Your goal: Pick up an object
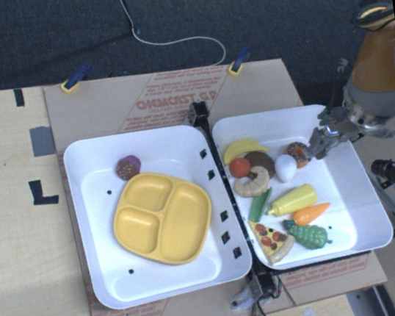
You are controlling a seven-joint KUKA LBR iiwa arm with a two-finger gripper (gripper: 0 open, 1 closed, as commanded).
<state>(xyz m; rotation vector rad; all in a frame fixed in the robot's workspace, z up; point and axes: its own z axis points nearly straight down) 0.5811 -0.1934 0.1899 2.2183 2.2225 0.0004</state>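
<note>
Two bins are sitting on the worktop; the right bin [358, 187] is holding the toy food. Nothing is lifted yet, so the pick is barely starting. The jaws [320, 143] are hovering at its three o'clock edge, just beside a small brown toy [298, 152]; whether they're apart, I can't tell.

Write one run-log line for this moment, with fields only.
arm: over right bin upper right | gripper: beside small brown toy, nothing seen held | left bin: yellow tray, purple toy | pick: not done
</note>
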